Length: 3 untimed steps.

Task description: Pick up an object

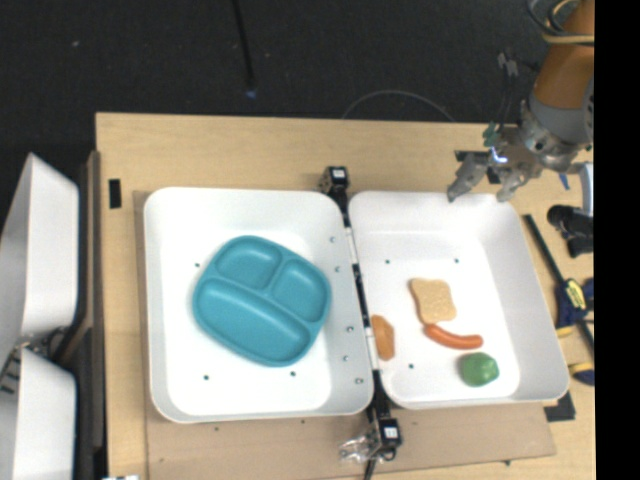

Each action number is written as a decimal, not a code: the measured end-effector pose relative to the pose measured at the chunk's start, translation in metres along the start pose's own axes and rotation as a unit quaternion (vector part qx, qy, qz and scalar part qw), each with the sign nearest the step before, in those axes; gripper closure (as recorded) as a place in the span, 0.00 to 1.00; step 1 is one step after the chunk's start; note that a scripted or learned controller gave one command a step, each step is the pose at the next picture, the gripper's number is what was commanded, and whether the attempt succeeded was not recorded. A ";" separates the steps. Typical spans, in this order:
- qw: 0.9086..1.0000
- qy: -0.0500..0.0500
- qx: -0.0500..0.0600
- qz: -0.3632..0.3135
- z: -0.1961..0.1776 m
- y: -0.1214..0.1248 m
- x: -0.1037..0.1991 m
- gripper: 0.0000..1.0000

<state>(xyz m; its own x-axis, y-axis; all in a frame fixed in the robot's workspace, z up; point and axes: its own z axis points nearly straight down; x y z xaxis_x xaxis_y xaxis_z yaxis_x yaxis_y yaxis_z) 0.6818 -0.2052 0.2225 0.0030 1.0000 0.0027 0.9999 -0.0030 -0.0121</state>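
Arm (565, 68) cut off by right edge above wrist.

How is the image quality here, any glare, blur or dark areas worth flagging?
Camera view: even overhead light, only faint shadows; the white right bin and left bin are bright, nearly washed out; the floor beyond the bench is almost black; the gripper is soft and small; the blue plate, toast and green ball read clearly.

The 2 shallow white plastic bins (180, 388) hold a teal divided plate (262, 300), tan toast slice (433, 299), red-orange sausage (453, 338), and green round ball (479, 369).
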 end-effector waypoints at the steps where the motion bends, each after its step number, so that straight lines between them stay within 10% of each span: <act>1: 1.000 -0.002 -0.007 -0.001 -0.011 0.003 0.001 0.00; 3: 1.000 -0.003 -0.005 -0.001 0.073 -0.001 -0.006 0.00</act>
<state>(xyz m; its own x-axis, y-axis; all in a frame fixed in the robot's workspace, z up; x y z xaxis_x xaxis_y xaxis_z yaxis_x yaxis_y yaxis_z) 0.6802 -0.2110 0.1497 0.0004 1.0000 -0.0034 1.0000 -0.0004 -0.0018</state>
